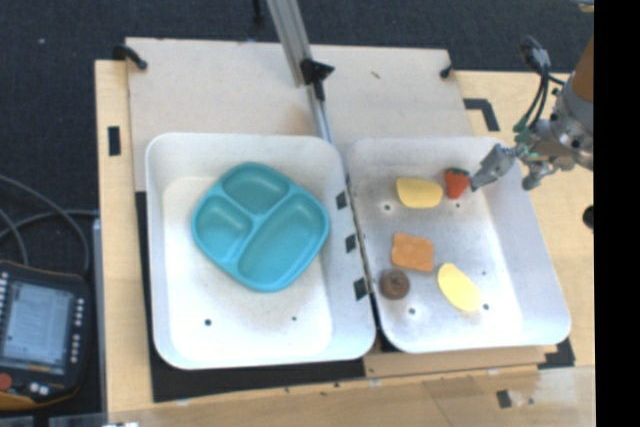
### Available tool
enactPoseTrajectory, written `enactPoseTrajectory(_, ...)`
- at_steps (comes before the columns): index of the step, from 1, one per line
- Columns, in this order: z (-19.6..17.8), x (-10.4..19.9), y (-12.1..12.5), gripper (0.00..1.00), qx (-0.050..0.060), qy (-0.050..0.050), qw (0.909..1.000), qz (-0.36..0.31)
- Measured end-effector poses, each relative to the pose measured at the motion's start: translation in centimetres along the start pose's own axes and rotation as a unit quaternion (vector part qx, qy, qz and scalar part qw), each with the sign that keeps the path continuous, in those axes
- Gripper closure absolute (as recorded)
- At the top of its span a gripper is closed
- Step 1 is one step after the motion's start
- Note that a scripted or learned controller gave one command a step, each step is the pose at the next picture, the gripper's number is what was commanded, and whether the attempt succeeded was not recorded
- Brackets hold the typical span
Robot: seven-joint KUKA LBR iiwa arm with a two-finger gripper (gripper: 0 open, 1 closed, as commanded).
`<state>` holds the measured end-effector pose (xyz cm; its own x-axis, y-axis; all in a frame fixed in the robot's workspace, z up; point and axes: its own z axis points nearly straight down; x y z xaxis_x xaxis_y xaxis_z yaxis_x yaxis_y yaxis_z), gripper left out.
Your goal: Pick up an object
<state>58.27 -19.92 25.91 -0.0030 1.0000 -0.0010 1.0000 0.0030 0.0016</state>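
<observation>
Just a small red piece (pixel 457 183), beside pincer (pixel 490 170).

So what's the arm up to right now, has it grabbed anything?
Gripper at right bin's top edge, beside red piece. Nothing seen held. Yellow piece close alongside.

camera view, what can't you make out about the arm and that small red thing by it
- Gripper: too small and blurred to tell open or shut.
- Red thing: too small to identify; contact with the gripper unclear.
- Arm: mostly cut off by the right edge.
</observation>
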Motion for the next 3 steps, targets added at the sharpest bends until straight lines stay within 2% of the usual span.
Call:
enactPoseTrajectory(1, 0.0, 0.0, 0.0, 0.00, 0.000, 0.000, 1.0000, 0.000)
enactPoseTrajectory(3, 11.8, -0.7, 0.7, 0.00, 0.003, 0.000, 1.0000, 0.002)
